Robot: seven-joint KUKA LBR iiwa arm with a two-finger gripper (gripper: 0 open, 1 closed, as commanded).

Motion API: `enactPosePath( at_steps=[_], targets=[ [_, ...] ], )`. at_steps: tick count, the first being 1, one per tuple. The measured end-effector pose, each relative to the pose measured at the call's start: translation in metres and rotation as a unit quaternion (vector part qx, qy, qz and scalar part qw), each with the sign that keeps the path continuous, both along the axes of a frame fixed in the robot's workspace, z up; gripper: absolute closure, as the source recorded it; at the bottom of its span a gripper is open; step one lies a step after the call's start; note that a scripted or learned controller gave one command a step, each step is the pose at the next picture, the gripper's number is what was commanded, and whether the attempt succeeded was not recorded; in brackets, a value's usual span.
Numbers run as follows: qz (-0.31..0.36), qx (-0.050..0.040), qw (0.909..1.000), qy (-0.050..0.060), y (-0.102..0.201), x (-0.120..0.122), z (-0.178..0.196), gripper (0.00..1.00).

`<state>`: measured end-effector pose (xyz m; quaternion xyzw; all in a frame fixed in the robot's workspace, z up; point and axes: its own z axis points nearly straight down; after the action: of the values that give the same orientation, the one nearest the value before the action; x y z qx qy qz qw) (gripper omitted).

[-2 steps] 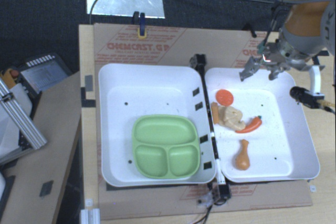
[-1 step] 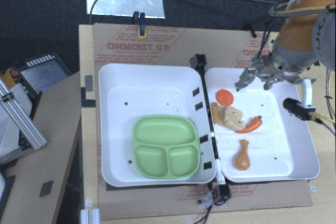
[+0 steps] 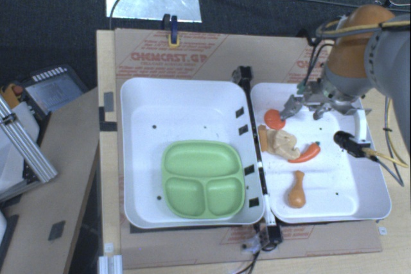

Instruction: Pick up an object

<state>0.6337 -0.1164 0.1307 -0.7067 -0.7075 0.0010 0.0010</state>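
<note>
Gripper point(image 3: 302, 107) low over the right bin point(image 3: 369, 199) — open, nothing between the fingers. Just beside it, a red disc point(image 3: 274, 118); nearer, bread point(image 3: 282, 143), chili point(image 3: 304, 153), drumstick point(image 3: 296, 189). Green tray point(image 3: 202, 178) in the left bin point(image 3: 144, 112).

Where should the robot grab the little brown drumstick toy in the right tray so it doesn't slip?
Probably by its narrow neck, the upper part of the small brown drumstick-shaped toy, coming straight down from above. It lies flat in the right white bin, apart from the other toys, with the fat rounded end toward the near rim. The two-finger gripper could close across the thin part from both sides.
</note>
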Motion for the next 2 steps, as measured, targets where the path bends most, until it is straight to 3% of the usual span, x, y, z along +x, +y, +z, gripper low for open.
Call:
enactPosePath(
  at_steps=[1, 2],
  targets=[
    [0.000, -0.0004, 1.0000, -0.003, 0.000, 0.001, 0.014, 1.00],
    [0.000, -0.0005, 1.0000, -0.004, -0.005, 0.003, 0.059, 1.00]
  ],
)
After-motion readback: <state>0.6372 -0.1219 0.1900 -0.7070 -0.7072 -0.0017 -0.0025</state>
